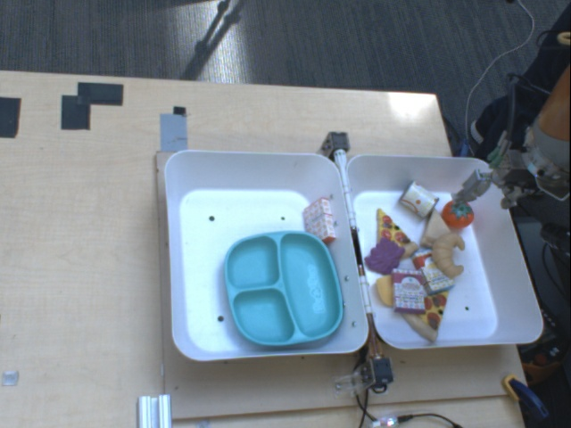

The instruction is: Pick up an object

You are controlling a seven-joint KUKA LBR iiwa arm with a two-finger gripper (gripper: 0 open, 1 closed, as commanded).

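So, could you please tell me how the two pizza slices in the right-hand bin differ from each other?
The upper pizza slice lies fully in view, its tip pointing up toward the bin's far wall; the lower pizza slice is partly covered by a small pink carton. The upper slice touches the purple grapes, while the lower one sits nearer the bin's front wall. Both are toy wedges with a tan crust and red topping.
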